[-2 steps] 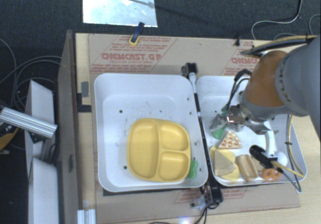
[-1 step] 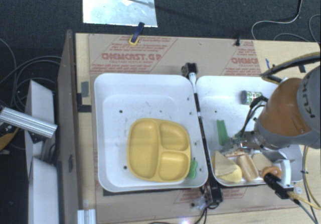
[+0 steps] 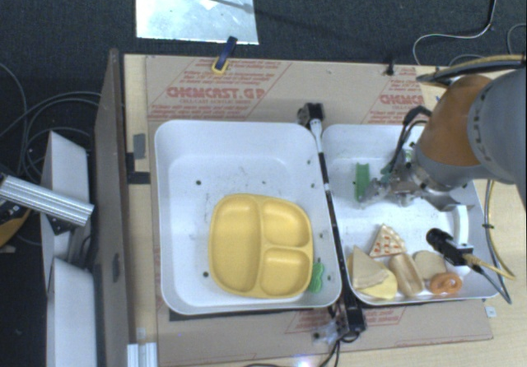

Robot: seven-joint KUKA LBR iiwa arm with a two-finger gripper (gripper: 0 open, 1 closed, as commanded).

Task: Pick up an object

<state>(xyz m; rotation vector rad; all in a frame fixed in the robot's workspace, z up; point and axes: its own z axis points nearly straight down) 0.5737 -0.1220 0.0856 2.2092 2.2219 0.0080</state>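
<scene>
Camera view from above: the grey arm with an orange band point(image 3: 482, 123) reaches in from the right edge of the frame over the right shallow white bin point(image 3: 362, 137). Its gripper point(image 3: 380, 190) sits low at that bin's middle, just right of a small green upright block point(image 3: 361, 179), which stands near the bin's left wall. Whether the gripper is released or clenched cannot be told, nor whether it touches the block.

Along the bin's lower edge lie a triangular pizza-slice toy point(image 3: 386, 241), a pale yellow wedge point(image 3: 370, 271), two tan bread-like pieces point(image 3: 405, 274) and an orange ring point(image 3: 445, 283).

At centre frame, the left white bin point(image 3: 165, 217) holds a yellow divided plastic plate point(image 3: 262, 243), with a small green piece point(image 3: 317, 276) at its lower right corner. Both bins rest on a brown surface with red print point(image 3: 247, 87).
</scene>
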